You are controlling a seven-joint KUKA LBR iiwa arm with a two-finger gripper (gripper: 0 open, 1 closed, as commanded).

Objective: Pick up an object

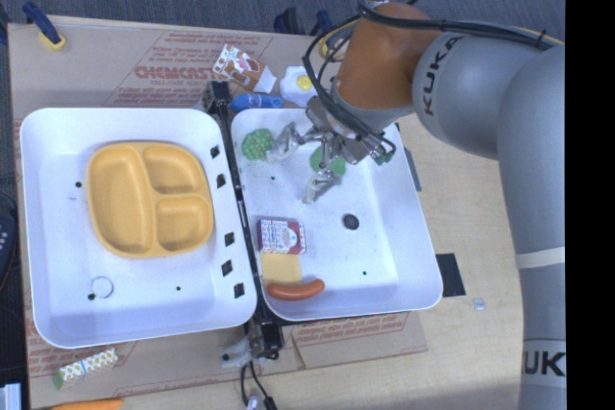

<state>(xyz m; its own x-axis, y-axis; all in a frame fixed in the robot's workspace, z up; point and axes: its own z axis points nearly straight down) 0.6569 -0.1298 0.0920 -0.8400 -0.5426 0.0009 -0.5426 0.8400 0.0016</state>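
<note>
Disregard the yellow three-compartment plastic tray [149, 197] in the left white bin [38, 206]. In the right white bin [408, 245], locate the knobbly green toy vegetable [257, 144] near the far left corner and, right of it, the small green piece [332, 163] just beside the two-finger gripper [322, 172]. Claw state: cannot tell, spread or pinching. Centre over the green piece, descend straight, and close fully before lifting.

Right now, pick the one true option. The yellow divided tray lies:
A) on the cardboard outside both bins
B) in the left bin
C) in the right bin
B: the yellow divided tray lies flat inside the left bin, apart from the right bin's items.
</note>
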